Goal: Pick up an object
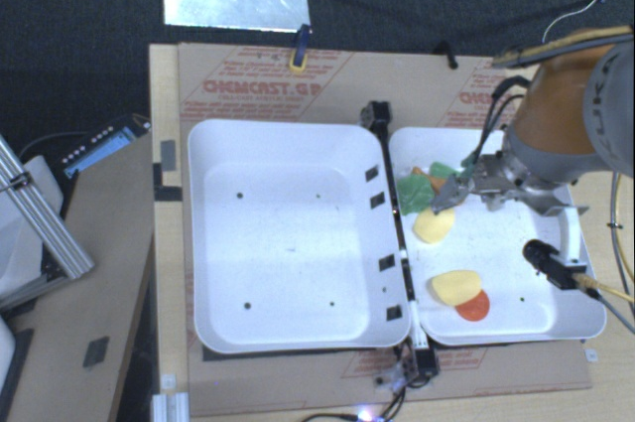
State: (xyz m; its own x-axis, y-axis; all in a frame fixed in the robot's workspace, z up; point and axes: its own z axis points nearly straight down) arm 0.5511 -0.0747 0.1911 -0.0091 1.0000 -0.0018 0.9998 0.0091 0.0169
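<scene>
Hovering low in right bin [571, 316], end effector [446, 196] just above pale yellow lump [434, 225]; finger state can't tell. Nothing lifted yet, grasp and raise left. Yellow piece [454, 287] nearby.

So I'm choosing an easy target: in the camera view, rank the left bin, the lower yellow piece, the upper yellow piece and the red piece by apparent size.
1. Left bin
2. Lower yellow piece and upper yellow piece: too alike to rank
3. Red piece, partly hidden
</scene>
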